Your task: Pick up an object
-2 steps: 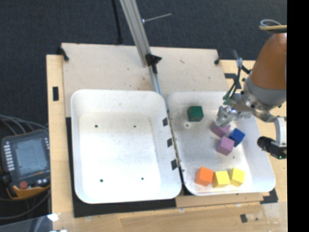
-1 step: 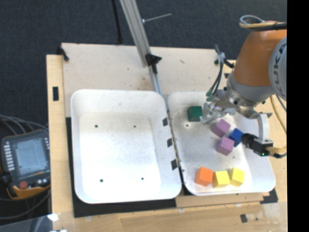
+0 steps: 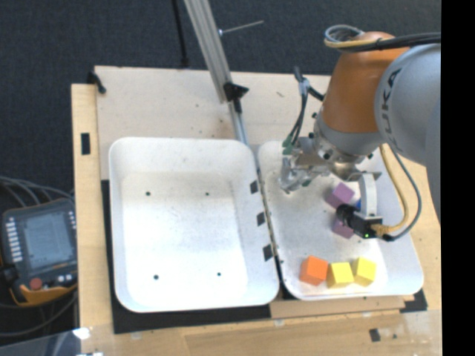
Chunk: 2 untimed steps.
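My gripper hangs over the upper left part of the right bin, below the orange band of the arm. A purple block lies just right of it, partly hidden by the wrist. A second purple piece sits lower, behind a black cable fitting. Along the bin's front edge stand an orange block and two yellow blocks in a row. Nothing shows between the gripper's tips.
The left bin lies beside the right one, its rim touching at the middle. A slanted metal pole rises behind the bins. A teach pendant rests off the bench at the left.
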{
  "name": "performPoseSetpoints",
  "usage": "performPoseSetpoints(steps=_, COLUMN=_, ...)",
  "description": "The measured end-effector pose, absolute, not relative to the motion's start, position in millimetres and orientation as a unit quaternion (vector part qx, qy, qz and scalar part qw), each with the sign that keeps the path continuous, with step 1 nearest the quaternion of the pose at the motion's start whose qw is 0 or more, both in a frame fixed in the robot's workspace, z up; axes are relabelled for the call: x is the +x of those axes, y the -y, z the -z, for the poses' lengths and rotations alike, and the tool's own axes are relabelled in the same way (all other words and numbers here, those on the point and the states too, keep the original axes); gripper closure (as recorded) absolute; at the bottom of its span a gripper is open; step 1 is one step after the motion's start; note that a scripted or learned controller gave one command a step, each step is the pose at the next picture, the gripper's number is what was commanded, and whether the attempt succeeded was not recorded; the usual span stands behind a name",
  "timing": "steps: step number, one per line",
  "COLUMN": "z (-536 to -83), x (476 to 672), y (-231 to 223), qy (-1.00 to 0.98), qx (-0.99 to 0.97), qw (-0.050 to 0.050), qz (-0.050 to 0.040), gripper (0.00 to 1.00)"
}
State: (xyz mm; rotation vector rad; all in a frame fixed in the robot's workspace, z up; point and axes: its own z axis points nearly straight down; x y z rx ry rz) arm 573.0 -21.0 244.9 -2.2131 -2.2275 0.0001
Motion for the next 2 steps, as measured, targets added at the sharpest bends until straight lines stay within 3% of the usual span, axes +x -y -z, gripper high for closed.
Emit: performPoseSetpoints(steps=2, z=-239, x=583.5, y=-95, qy=0.710, qx=-0.704, qw=0.000, qz=0.0008, gripper=1.00)
